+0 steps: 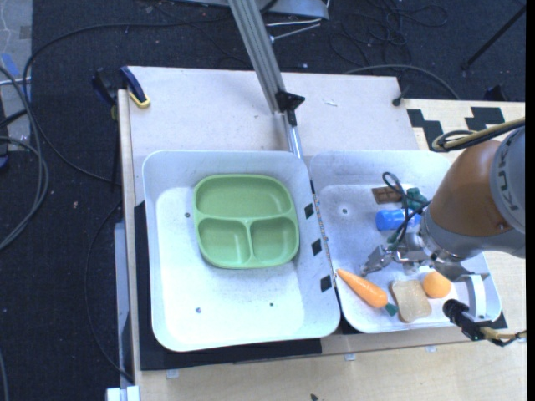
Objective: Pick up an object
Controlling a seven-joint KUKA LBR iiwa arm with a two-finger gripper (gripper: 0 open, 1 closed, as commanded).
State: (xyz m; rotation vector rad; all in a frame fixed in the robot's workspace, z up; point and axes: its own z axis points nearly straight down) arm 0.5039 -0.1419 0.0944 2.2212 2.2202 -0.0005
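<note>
Camera view: arm bends over right bin, end effector above carrot.

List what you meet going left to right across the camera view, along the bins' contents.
Green three-compartment plastic plate in the left white bin → orange toy carrot → tan bread-slice-shaped piece → small orange ball in the right white bin.

Pale bench on dark carpet strewn with cables.

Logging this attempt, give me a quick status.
Gripper low in right bin, nothing visibly held. Carrot just below it. Sponge beside carrot.
</note>
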